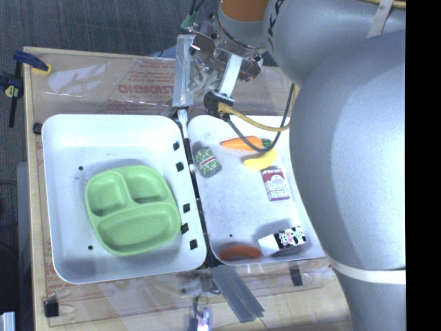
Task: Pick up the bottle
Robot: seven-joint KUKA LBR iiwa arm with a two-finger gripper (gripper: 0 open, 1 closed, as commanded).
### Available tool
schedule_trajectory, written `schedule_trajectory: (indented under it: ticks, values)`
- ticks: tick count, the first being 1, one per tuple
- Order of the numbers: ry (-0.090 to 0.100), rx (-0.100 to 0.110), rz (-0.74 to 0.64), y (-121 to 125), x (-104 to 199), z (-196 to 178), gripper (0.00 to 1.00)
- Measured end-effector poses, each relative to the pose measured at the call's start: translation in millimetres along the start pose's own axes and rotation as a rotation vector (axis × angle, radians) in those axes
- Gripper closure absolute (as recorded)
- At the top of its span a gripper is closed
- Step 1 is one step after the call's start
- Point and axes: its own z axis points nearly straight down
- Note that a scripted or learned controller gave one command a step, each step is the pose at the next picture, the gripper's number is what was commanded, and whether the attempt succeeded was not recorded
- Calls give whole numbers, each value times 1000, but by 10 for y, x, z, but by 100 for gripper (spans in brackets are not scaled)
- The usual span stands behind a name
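The bottle (pixel 275 183), small and red with a white label, lies flat in the right bin (pixel 227 212), near its right side. My gripper (pixel 207 81) hangs above the back rim where the two bins meet, well behind and to the left of the bottle. Its two fingers (pixel 183 74) stand apart, open, with nothing between them. The big grey arm covers the right edge of the right bin.
Also in the right bin are a green and red can (pixel 207 161), a carrot (pixel 244 143), a yellow banana (pixel 258 159), a brown sausage (pixel 240 252) and a cow-patterned carton (pixel 282 240). A green divided plate (pixel 131 209) lies in the left bin (pixel 62 150).
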Motion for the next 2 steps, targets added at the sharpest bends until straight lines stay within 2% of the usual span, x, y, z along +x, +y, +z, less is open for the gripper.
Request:
schedule_trajectory:
  ticks: [1, 2]
  values:
    - [0, -1, 722, -391, 438, -674, 100]
    - [-2, -2, 717, -392, 443, -772, 100]
